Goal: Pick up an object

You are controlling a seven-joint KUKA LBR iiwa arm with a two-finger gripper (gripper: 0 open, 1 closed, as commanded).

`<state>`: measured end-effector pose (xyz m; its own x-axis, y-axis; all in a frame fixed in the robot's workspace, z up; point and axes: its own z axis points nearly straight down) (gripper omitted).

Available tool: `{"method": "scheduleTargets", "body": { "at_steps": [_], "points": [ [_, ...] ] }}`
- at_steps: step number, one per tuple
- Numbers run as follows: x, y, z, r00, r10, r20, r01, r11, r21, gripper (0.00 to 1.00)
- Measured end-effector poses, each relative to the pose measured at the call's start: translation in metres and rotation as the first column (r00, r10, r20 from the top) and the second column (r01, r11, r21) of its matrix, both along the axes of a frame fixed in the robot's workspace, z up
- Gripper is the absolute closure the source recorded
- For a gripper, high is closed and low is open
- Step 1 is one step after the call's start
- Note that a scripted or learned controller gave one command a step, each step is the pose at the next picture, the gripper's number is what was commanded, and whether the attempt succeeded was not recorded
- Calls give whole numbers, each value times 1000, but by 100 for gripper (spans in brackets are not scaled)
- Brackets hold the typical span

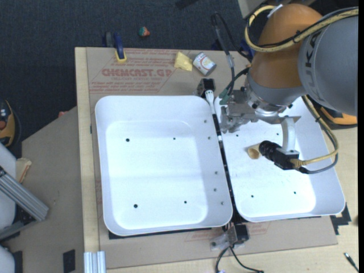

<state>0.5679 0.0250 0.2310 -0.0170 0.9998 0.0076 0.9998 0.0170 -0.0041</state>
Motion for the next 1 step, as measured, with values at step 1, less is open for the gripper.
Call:
{"method": "scheduleTargets", "body": {
  "at_steps": [1],
  "points": [
    [14, -45, 165, 999, -18, 27, 18, 1000, -9, 100]
  ]
}}
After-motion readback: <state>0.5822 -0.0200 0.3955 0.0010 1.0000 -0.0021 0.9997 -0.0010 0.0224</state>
